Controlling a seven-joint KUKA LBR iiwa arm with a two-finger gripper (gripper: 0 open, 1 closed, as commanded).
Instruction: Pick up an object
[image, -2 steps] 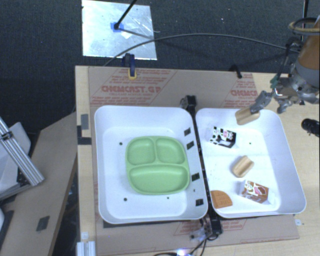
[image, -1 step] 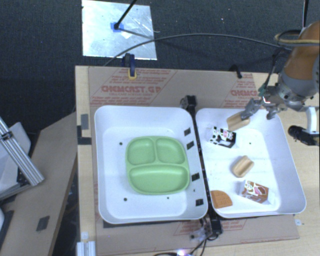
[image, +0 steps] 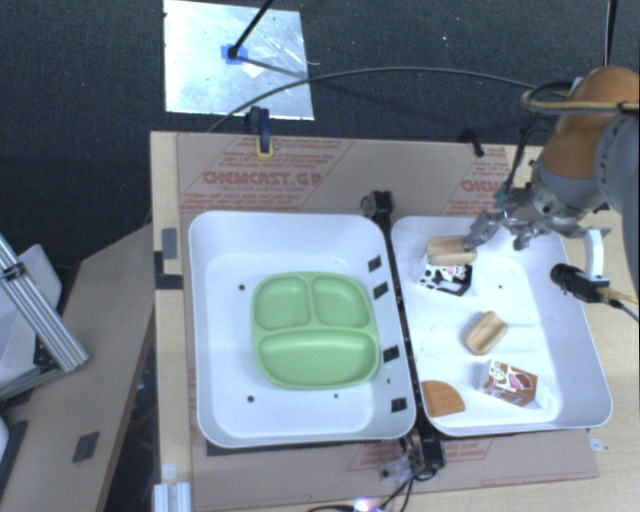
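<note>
In the right bin (image: 580, 350) lie a tan stick-shaped piece (image: 450, 250), a black-and-white patterned item (image: 446, 278) just below it, a tan bread roll (image: 485, 332), an orange-brown wedge (image: 442, 398) and a brown printed packet (image: 511, 383). My gripper (image: 500, 235) hovers over the bin's back part, just right of the tan stick. It is open, its fingers spread, and one fingertip (image: 479, 232) is close to the stick's right end. Nothing sits between the fingers.
The left bin (image: 215, 300) holds a green divided plate (image: 315, 330). Black clips line the wall between the bins (image: 392, 300). Cardboard lies under both bins, and a cable arcs over the back of the bench.
</note>
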